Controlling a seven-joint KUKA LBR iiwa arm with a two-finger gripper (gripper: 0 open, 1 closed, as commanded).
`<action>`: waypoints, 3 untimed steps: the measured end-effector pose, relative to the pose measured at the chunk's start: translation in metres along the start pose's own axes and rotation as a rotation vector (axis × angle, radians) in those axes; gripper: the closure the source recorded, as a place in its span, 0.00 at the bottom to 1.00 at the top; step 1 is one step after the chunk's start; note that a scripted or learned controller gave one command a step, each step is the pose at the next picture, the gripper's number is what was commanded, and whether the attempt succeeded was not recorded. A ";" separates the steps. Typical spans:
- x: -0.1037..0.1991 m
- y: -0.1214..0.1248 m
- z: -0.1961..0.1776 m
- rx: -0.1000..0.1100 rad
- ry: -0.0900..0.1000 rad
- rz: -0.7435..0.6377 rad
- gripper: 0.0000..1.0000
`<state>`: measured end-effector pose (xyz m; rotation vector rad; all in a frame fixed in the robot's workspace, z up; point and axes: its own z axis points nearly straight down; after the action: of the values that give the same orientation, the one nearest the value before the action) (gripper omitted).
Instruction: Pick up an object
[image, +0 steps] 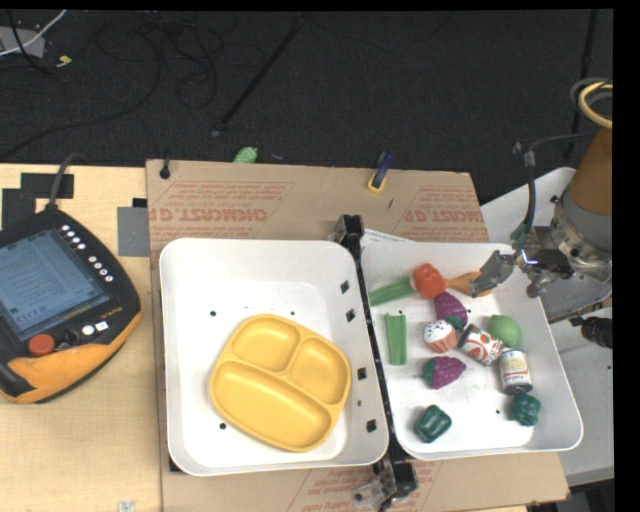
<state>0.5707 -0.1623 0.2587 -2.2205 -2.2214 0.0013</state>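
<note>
Right shallow white bin (560, 400) holds the toy clutter. End effector (520, 268) sits at its upper right rim, fingers spread, nothing between them. Nearest candidate: small orange-red plastic toy (429, 280), lying left of the end effector and slightly lower in frame, with a thin orange piece (462, 281) between.

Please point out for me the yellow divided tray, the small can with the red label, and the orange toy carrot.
yellow divided tray (281, 382): camera view, on a ridge between its compartments.
small can (515, 370): camera view, on its label.
orange toy carrot (430, 281): camera view, on its rounded orange body.
</note>
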 end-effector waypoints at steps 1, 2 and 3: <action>-0.013 0.028 0.161 0.011 0.003 -0.001 0.00; -0.038 -0.013 0.172 0.005 0.001 0.001 0.00; -0.040 -0.012 0.160 0.002 0.002 0.008 1.00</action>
<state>0.5586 -0.2024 0.0986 -2.2275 -2.2110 0.0010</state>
